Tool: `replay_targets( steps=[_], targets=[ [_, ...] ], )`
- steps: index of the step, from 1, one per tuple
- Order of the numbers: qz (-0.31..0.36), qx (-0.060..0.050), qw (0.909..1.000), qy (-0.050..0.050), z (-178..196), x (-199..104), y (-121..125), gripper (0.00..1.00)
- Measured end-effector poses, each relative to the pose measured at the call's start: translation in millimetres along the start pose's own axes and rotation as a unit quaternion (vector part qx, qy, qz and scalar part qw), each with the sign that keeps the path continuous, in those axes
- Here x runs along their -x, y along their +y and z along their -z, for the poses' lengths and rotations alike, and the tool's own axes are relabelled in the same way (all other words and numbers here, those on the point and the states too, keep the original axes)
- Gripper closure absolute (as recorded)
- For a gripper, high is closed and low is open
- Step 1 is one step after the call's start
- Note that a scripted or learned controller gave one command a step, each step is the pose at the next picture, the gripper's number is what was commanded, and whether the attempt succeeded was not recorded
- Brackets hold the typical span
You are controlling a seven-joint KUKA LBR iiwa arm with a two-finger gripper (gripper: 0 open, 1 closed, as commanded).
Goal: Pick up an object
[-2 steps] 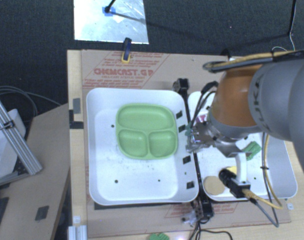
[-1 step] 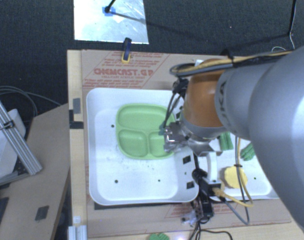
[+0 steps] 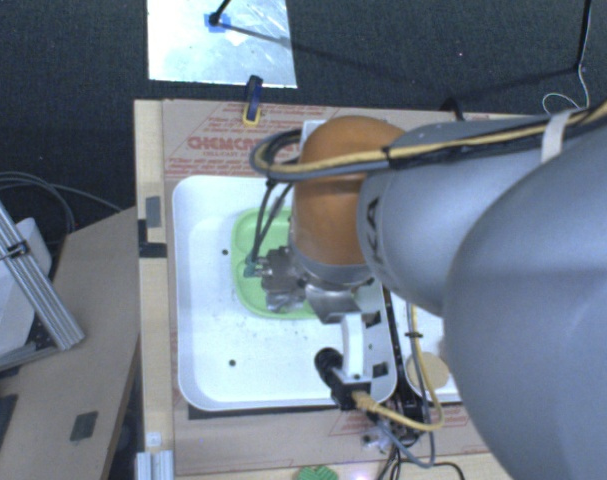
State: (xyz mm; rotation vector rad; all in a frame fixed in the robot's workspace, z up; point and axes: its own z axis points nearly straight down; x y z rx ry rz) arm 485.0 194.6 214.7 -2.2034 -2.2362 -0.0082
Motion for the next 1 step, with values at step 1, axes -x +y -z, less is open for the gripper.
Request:
replay_targets(
  steps=[1],
  targets=[
    [-0.009, 0.007, 0.9999, -0.003, 76.1, 47.2, 99.6, 1.0]
  ],
)
